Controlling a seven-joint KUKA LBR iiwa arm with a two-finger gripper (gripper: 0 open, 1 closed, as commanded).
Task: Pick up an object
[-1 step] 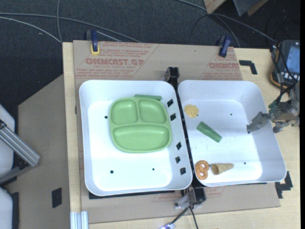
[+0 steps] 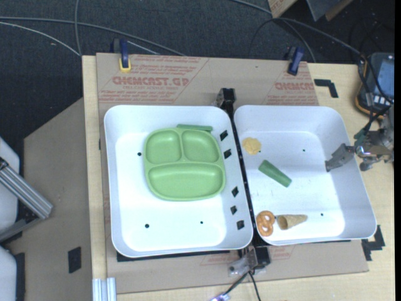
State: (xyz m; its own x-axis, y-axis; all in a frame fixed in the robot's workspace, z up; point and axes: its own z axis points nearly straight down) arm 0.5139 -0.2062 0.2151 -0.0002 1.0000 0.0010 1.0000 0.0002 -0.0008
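Right bin (image 2: 351, 187): white and shallow, holding four small things, all lying loose.
Green block (image 2: 275, 173): near the bin's middle, lying at a slant.
Yellow disc (image 2: 252, 146): up and left of the block, near the divider.
Pretzel (image 2: 265, 222): at the bin's near-left corner — just beside a cone (image 2: 292, 220) on its right.
Gripper (image 2: 339, 157): at the right bin's right wall, well apart from the objects; whether it is open or closed, I cannot tell.
Left bin (image 2: 125, 199): holds a green divided plate (image 2: 184, 163).
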